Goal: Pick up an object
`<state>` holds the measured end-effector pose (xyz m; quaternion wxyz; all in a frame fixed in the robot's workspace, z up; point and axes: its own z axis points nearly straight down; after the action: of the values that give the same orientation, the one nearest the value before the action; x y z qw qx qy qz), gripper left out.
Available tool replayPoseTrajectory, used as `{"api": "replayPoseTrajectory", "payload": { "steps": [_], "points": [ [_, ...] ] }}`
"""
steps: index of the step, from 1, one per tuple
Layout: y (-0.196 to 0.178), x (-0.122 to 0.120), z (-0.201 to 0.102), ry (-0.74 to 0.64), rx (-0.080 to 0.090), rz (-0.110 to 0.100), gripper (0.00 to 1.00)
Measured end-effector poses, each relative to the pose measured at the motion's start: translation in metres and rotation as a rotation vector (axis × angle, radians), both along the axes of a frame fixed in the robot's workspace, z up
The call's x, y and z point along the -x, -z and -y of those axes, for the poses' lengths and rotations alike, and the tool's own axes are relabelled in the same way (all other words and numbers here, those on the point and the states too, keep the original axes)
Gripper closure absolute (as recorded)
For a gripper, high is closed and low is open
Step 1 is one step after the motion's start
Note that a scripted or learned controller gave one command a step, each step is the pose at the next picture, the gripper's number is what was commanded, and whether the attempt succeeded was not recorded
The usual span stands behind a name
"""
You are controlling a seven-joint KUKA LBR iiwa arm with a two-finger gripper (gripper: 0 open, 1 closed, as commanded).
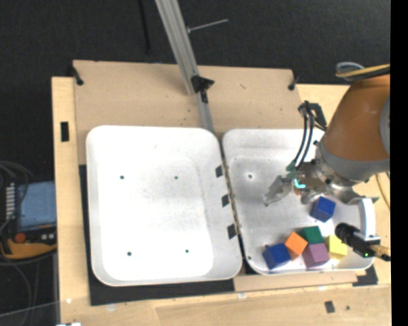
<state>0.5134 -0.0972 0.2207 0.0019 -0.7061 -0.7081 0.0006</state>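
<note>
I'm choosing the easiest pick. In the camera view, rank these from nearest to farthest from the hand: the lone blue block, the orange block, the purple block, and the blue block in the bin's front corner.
From the hand:
1. Lone blue block, just to its right.
2. Orange block, in the front cluster.
3. Corner blue block and purple block: too close to call.

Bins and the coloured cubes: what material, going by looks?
Two shallow white bins: likely moulded plastic, matte, with rounded corners and scuffed grey speckling. Small coloured cubes: probably painted wood or foam, with flat saturated faces and no glare; cannot tell which.
</note>
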Motion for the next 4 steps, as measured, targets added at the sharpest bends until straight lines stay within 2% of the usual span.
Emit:
{"api": "replayPoseTrajectory", "payload": {
  "steps": [1, 2, 3, 4],
  "points": [
    [-0.002, -0.001, 0.000, 0.004, 0.001, 0.005, 0.00],
    [0.056, 0.004, -0.005, 0.006, 0.002, 0.000, 0.00],
    [0.102, 0.002, 0.004, 0.006, 0.003, -0.001, 0.00],
    [0.123, 0.001, 0.006, 0.006, 0.004, 0.004, 0.00]
  ]
}}
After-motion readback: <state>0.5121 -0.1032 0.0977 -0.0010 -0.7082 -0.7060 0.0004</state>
